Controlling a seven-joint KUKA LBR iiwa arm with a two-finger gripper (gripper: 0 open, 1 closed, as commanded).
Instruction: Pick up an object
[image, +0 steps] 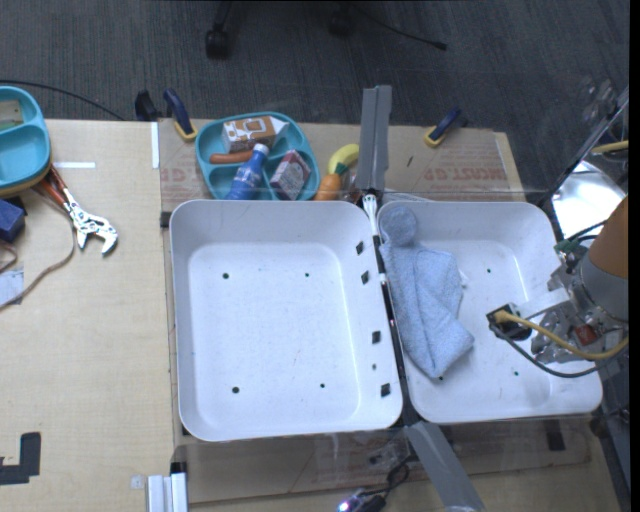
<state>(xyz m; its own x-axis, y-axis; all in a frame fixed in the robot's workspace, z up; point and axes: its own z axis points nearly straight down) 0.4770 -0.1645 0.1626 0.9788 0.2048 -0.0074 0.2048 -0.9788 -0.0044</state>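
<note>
Towel (425, 305), blue-grey, lay crumpled along the left wall of the right bin (500, 390). Gripper (570, 325) hung at that bin's right edge, apart from the towel; whether it was wide or narrow could not be told.

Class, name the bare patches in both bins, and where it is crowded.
Left bin: whole floor bare. Right bin: free strip between the blue-grey towel and the arm, widest toward the far wall. Crowded along the towel's side and at the arm's edge.
</note>
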